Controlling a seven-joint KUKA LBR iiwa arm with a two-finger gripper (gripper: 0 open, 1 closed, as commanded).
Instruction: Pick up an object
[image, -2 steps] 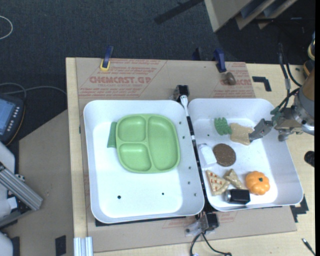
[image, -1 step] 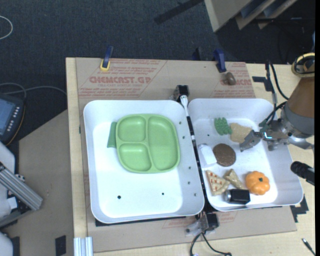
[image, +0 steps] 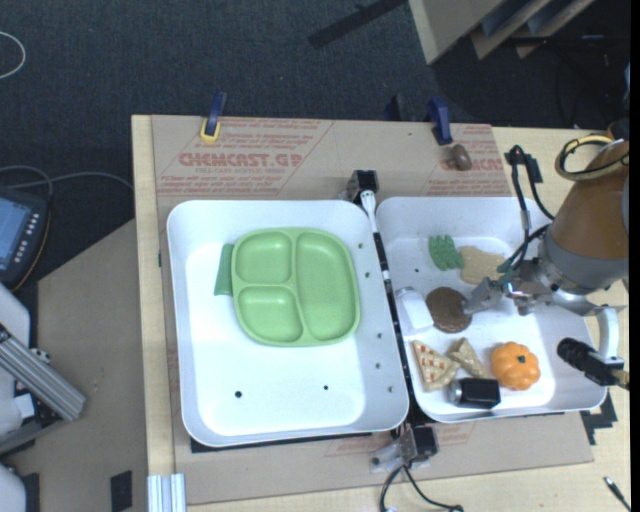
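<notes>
The right bin (image: 560, 400) holds several small objects. Among them are a green leafy piece (image: 444, 250), a tan piece (image: 481, 263), a brown round piece (image: 447, 309) and a white piece (image: 413, 308). Nearer the front lie a pizza slice (image: 431, 365), a tan wedge (image: 466, 357), an orange pumpkin (image: 515, 365) and a black block (image: 478, 392). My gripper (image: 497, 292) reaches in from the right, low over the bin's middle, just right of the brown piece and below the tan piece. I see nothing held in it.
A green divided plate (image: 296, 286) lies in the left bin (image: 270, 410). The divider wall (image: 385, 290) runs between the bins. Cables (image: 520, 175) hang off the arm at the right bin's far corner. Clamps (image: 211, 120) sit on the bench's far edge.
</notes>
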